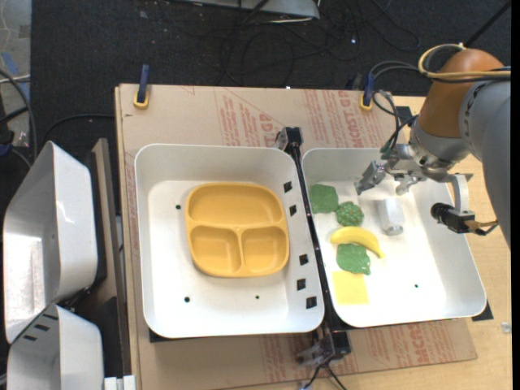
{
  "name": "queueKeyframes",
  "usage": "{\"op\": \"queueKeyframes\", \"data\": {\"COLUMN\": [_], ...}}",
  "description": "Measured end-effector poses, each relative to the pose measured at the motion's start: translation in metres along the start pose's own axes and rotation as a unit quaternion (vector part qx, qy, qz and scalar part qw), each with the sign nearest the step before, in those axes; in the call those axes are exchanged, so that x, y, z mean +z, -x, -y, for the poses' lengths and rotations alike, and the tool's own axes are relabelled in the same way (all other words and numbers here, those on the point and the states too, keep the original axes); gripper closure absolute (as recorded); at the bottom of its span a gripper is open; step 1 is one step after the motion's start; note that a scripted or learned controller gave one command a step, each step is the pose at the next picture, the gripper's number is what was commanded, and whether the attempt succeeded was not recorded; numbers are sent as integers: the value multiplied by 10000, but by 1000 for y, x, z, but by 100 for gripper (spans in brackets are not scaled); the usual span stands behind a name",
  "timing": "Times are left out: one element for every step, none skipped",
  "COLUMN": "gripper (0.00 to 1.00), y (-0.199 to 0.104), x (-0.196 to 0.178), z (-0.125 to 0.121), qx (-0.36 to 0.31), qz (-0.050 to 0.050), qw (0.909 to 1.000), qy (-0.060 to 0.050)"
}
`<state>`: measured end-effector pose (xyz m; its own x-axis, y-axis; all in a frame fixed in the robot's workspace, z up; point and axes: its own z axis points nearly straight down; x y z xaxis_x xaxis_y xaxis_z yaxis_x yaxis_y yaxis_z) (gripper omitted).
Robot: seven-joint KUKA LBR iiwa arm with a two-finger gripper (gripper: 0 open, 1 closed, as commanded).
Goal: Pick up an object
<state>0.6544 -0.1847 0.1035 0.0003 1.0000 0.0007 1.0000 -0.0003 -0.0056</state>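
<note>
Your gripper [391,214], grip unclear, just right of banana [356,240]; green pieces [350,214] and yellow square [351,288] around it.

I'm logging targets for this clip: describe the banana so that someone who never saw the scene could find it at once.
Start at the right-hand white bin, the one the arm reaches over. Near its left wall lies a column of small items; the banana sits in the middle of it, between two green pieces. It is the only curved yellow piece, unlike the flat yellow square lower down.
</note>
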Motion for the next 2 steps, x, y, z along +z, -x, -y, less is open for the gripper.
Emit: {"op": "queueKeyframes", "data": {"gripper": [0,100], "y": [-1,-1], "x": [12,0], "z": [0,-1], "qx": [-9,-17], "qz": [7,13], "qw": [10000,10000], "qy": [25,46]}}
